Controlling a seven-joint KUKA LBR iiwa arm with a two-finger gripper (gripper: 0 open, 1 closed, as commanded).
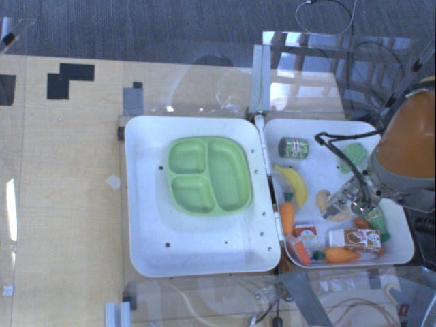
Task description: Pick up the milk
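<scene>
I see the milk carton point(354, 238) lying on its side near the front edge of the right bin point(402, 251), its long axis running left to right, roughly along that front wall; I cannot tell which end is the top. Its face is brown and white with a printed picture, but the lettering is too small for me to read. Just left of it lies a small red and white box point(306, 234), and a carrot point(340, 255) lies along the front wall just below both. A green bottle point(375, 221) sits close on its upper right. The gripper point(344, 203) hangs low just above the carton, over a tan item point(323, 199); whether it is released or clenched, I cannot tell. Farther back are a banana point(293, 182), another carrot point(287, 217) and a green-labelled can point(293, 148). A green divided plate point(208, 176) sits in the left bin point(146, 203).
</scene>
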